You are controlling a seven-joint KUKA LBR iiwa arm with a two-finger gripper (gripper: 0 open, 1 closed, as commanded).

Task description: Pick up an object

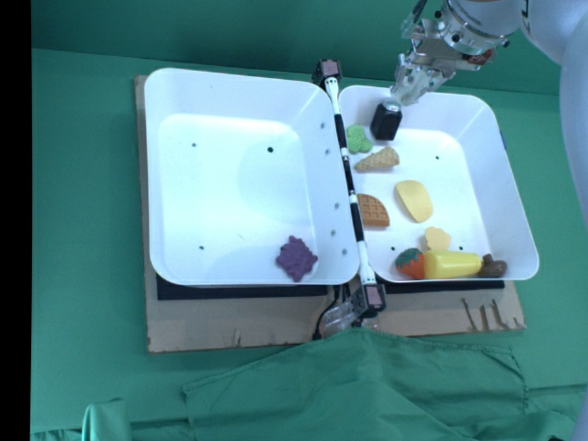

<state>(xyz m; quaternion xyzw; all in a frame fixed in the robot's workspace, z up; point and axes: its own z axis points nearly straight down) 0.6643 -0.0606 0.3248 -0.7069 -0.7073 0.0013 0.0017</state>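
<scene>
1. Hanging right above the black block (pixel 386 120), the gripper (pixel 409 88) has nothing in it that I can see, and I cannot tell how wide it is.
2. Sitting in the far corner of the right bin (pixel 514 219), the black block looks small, hard and light. I think its two flat sides are best to pinch.
3. Just beside the block lie a green piece (pixel 358 139) and a cone (pixel 378 161), so a pinch could bump them.
</scene>
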